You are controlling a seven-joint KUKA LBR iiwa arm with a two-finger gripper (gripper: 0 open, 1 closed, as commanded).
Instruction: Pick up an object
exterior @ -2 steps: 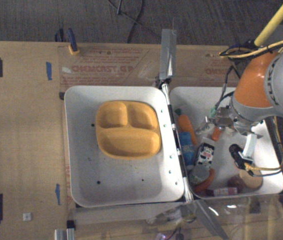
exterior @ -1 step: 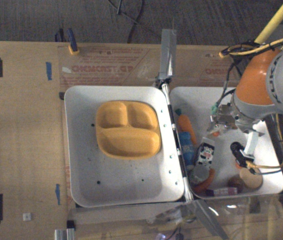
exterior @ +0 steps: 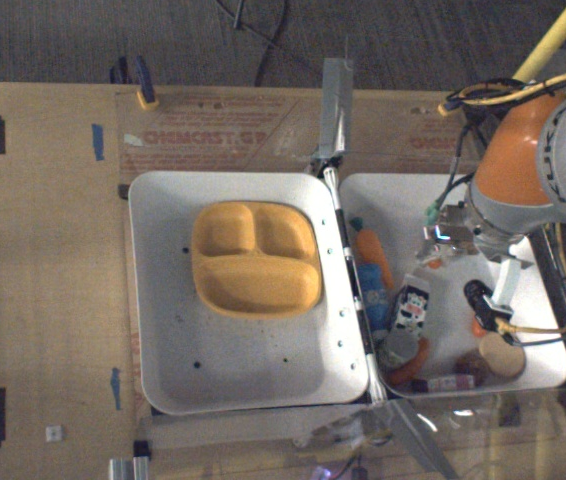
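My gripper point(exterior: 437, 246) hangs low over the middle of the right bin point(exterior: 553, 368), under the grey wrist with the orange band. Just below and left of it lies a small white carton with black cow patches point(exterior: 412, 310). An orange carrot-shaped toy point(exterior: 371, 251) and a blue item point(exterior: 370, 286) lie along the bin's left wall. A grey piece point(exterior: 397, 349) and a red-orange sausage shape point(exterior: 415, 364) sit at the front left. A tan round object point(exterior: 504, 357) rests at the front right. Nothing shows between the gripper's tips.
The left bin point(exterior: 163, 348) holds a yellow divided plate point(exterior: 256, 257). A metal divider point(exterior: 348, 268) runs between the two bins. A pink and purple item point(exterior: 453, 381) lies against the right bin's front wall, and a small orange piece point(exterior: 482, 323) sits near the tan object.
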